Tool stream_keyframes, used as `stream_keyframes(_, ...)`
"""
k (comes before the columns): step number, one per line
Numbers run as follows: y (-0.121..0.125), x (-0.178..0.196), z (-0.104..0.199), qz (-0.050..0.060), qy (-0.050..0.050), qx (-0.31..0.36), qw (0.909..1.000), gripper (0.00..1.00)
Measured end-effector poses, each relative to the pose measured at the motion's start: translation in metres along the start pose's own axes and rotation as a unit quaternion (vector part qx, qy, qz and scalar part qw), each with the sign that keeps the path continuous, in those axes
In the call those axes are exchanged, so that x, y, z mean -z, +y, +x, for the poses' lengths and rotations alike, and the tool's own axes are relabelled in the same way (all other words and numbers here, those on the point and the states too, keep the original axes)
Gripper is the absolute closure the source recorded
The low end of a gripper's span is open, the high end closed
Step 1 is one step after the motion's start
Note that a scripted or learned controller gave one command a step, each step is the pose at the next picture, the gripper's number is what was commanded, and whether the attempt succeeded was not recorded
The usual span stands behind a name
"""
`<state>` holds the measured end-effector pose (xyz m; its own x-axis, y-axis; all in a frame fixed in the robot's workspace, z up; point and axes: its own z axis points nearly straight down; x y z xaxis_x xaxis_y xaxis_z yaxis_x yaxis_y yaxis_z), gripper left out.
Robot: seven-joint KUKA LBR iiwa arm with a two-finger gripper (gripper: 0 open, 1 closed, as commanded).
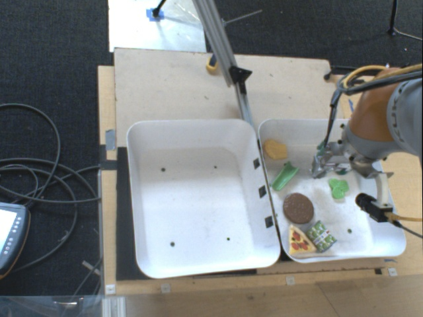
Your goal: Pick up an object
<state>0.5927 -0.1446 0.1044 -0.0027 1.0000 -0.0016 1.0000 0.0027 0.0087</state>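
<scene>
Arm (383, 121) comes in from the right & hangs over the right bin (396, 246). Gripper (328, 166) sits low in that bin; can't tell how it's set, metal bits blur together, & nothing clearly seen in its grip. Landmark = brown disc (299, 208), lying flat in the bin's middle-front. Green pod-like piece (285, 176) just up-left of the disc, tilted. Yellow lump (275, 150) farther up from the disc, near the bin's back-left corner. Small green leafy item (339, 188) right of the disc & a bit up, just below the gripper. Pizza-slice toy (301, 240) directly below the disc; green patterned packet (322, 236) just beside it, down-right of the disc. Left bin (142, 137) lies left of the disc, next to the right bin.
</scene>
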Motion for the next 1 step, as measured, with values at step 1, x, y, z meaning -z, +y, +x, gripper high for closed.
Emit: stream_keyframes(1,0.0091,0.0625,0.0018,0.000,0.000,0.001,1.0000,1.00)
